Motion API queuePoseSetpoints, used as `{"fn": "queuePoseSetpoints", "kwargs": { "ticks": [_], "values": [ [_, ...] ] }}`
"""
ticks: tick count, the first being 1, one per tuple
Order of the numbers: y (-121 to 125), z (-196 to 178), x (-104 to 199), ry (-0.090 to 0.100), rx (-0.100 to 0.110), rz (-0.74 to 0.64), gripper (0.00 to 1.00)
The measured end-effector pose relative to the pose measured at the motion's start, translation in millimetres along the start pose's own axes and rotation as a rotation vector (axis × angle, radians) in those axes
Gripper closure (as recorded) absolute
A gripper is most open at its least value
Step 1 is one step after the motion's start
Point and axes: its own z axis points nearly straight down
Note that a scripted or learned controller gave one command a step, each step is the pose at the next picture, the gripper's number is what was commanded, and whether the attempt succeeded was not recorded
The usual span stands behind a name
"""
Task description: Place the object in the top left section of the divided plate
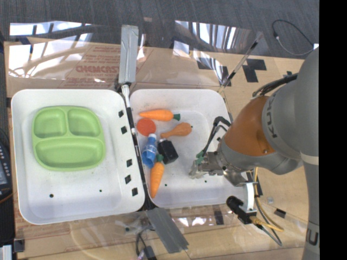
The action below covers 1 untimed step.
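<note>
A green divided plate (31,140) lies in the left bin (70,199), with two small sections at the top and one long section below. Its top left section (49,122) holds nothing. My gripper (199,168) hangs low over the right bin (187,196), in its right half, above bare white floor. To its left lie a black block (168,150), a blue bottle (149,150), and an orange carrot (156,179). Further back are an orange-red ball (145,126), a second carrot (159,114) and an orange drumstick-shaped toy (179,129). I see nothing held in the gripper.
A ridge (132,145) where the two bins' walls meet separates the bins. The arm's orange band (246,131) and grey body cover the right bin's right edge. Cables (260,215) trail near the front right corner. Cardboard and tape surround the bins.
</note>
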Motion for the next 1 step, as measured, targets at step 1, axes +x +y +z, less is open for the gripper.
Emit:
{"fn": "queuePoseSetpoints", "kwargs": {
  "ticks": [1],
  "values": [
    [12.0, 4.9, 75.2, 0.001, 0.0, -0.123, 1.0]
  ]
}}
